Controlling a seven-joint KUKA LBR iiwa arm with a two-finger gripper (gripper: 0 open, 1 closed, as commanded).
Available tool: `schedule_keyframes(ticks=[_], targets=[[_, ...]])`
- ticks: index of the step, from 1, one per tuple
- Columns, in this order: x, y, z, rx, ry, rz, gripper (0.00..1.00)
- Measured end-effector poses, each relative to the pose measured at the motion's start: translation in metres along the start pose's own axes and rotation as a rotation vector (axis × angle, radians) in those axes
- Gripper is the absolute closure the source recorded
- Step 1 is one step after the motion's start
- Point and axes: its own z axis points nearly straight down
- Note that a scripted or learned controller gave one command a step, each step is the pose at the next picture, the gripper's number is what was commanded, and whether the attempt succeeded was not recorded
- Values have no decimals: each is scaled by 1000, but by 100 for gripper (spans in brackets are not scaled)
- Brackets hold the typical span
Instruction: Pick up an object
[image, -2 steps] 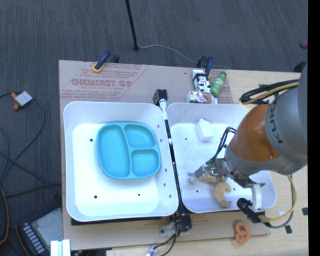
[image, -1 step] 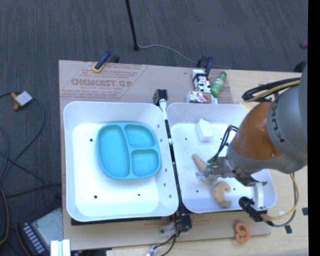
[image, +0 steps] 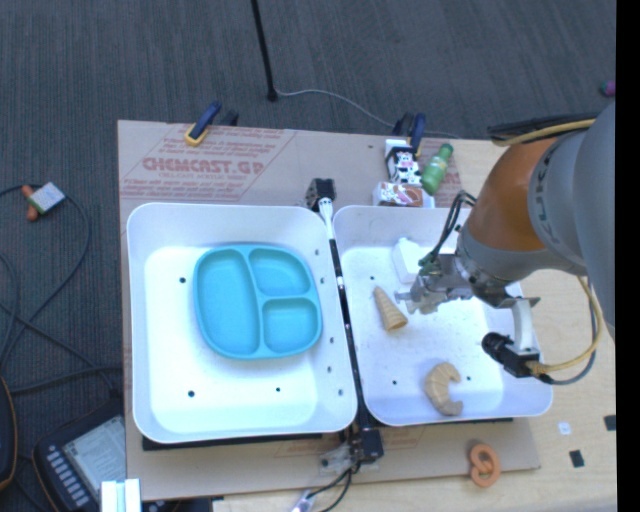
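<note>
While the arm (image: 520, 215) reaches over the right bin (image: 530, 400), the gripper (image: 425, 297) sits low just right of the cone (image: 390, 308); finger state cannot be determined; a croissant (image: 443, 388) lies near the front; a blue plate (image: 258, 301) occupies the left bin (image: 160, 400).

You see two white bins; the left bin (image: 160, 330), well away from the pincer (image: 425, 298), carries a light blue divided tray (image: 257, 301). Just beside the pincer lies a tan cone (image: 390, 308); below it sits a beige croissant (image: 443, 388). The arm (image: 520, 210) is grey with an orange band. The bench (image: 200, 165) is brown cardboard with faded red lettering. Beyond the pincer stands a green bottle (image: 436, 168).
</note>
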Motion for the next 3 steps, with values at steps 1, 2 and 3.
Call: schedule_keyframes(ticks=[1, 2, 3], targets=[[-10, 82, 1, 0, -1, -2, 100], [-28, 115, 3, 0, -1, -1, 100], [10, 115, -38, -2, 0, -2, 100]])
